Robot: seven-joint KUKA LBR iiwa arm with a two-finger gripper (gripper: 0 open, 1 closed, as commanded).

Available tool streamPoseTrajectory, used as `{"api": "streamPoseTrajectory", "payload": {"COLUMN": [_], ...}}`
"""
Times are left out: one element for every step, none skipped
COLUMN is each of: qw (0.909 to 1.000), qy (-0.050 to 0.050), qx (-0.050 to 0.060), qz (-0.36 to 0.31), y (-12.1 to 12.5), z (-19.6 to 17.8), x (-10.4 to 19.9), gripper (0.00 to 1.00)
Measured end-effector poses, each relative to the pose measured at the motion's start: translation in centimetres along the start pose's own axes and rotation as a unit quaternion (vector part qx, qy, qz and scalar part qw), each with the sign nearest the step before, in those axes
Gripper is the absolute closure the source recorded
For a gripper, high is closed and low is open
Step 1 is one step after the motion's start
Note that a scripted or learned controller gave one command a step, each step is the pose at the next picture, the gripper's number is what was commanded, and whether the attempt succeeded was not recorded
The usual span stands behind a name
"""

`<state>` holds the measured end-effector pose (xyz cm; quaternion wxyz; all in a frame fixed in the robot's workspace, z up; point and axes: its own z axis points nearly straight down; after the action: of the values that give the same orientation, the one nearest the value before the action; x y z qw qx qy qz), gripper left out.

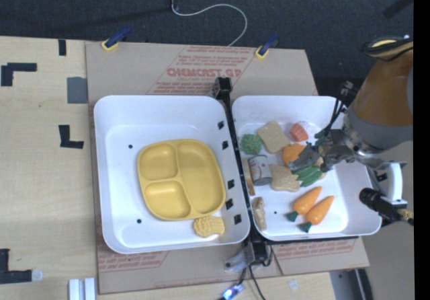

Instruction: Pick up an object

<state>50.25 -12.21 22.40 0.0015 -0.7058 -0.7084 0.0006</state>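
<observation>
Jaws hang low in the right bin, over green pea pods beside an orange fruit; their state cannot be told. That bin also holds two carrots, two bread slices, one broccoli and a red piece. One yellow divided plate and one corn cob lie in the left bin.

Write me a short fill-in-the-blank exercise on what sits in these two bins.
1. The yellow plastic divided plate lies in the ____ white bin.
2. The plate has ____ compartments.
3. The two orange toy carrots lie in the ____ white bin.
4. The yellow toy corn cob lies just off the plate's ____ edge.

Missing words: left; three; right; near
</observation>
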Motion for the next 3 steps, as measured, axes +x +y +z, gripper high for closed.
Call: {"api": "streamPoseTrajectory", "payload": {"qw": [1.0000,1.0000,1.0000], "qy": [0.001,-0.001,-0.001], "qx": [0.000,0.000,0.001], "qz": [-0.002,0.002,0.002], "y": [-1.2,-2.0,-1.7], "z": [-1.0,-0.6,1.1], "x": [5.6,5.7,6.3], "gripper": [1.00,1.00,1.00]}}
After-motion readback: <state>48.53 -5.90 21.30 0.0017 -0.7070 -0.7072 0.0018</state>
